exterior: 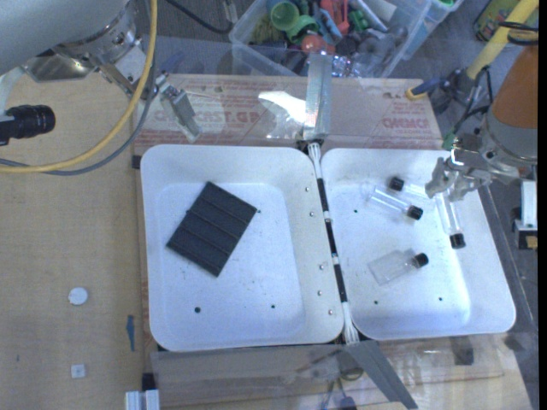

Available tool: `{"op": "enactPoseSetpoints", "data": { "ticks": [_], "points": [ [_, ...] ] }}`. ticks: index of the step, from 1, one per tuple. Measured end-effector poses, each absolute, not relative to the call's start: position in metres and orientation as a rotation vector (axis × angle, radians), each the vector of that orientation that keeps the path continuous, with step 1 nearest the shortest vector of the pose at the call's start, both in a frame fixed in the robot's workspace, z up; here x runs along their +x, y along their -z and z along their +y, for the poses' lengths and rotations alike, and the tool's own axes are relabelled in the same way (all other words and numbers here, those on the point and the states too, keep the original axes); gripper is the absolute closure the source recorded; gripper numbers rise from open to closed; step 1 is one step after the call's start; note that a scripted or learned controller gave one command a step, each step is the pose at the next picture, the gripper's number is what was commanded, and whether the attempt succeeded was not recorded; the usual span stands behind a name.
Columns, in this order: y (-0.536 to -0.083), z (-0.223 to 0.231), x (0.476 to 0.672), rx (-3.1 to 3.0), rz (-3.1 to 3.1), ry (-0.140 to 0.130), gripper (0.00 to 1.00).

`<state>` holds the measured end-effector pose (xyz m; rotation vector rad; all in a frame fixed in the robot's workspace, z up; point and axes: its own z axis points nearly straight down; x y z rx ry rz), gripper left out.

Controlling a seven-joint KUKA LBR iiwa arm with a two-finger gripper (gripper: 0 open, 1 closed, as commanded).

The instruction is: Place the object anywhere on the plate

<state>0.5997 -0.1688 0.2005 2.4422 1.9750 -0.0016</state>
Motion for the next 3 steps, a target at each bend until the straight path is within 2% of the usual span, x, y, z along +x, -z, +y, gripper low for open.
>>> {"op": "enactPoseSetpoints", "data": {
  "ticks": [1,2,3],
  "points": [
    [-0.118,-0.106,0.667,2.552,1.829,-0.002,1.0],
    [-0.185,-0.03,0.667,2.325,2.108,-0.004,1.0],
    [-0.184,0.027,0.611,2.816,1.402,0.007,1.0]
  ]
}}
